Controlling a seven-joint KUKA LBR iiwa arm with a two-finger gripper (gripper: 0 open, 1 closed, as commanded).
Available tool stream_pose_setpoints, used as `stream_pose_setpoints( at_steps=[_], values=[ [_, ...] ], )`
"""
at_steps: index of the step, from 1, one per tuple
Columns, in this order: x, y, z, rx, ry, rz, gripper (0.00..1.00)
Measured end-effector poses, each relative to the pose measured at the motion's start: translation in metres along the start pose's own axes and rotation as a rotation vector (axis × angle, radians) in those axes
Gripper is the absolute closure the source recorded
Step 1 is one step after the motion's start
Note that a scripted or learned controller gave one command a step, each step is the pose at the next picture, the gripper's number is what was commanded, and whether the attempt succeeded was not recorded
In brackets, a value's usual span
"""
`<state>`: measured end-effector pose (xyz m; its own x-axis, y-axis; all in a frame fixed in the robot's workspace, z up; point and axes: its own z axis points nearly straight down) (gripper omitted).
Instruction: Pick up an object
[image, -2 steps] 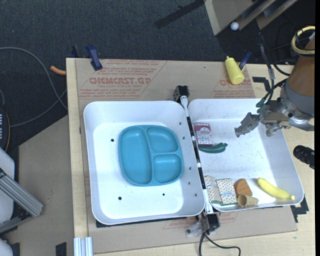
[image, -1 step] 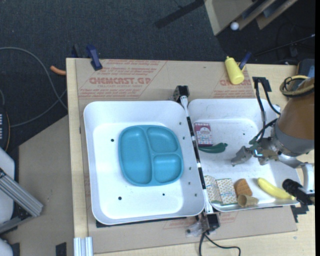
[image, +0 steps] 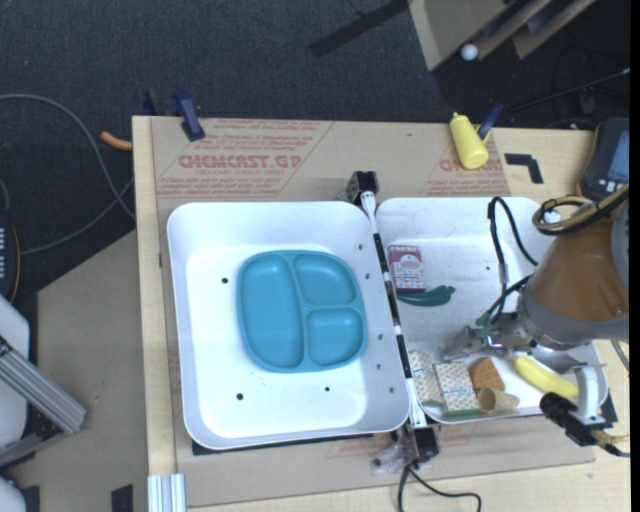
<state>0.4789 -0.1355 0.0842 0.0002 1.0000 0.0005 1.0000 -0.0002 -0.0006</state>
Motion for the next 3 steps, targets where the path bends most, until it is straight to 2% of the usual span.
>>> stream_pose_setpoints(
  at_steps=[1,2,3],
  values=[
    [0.0,0.001,-0.01,-0.003,-0.001,0.001,1.0],
    [0.0,0.001,-0.01,-0.003,-0.001,0.001,0.0],
    [-0.001,0.001,-0.038,-0.002,-0.001,0.0,0.0]
  ],
)
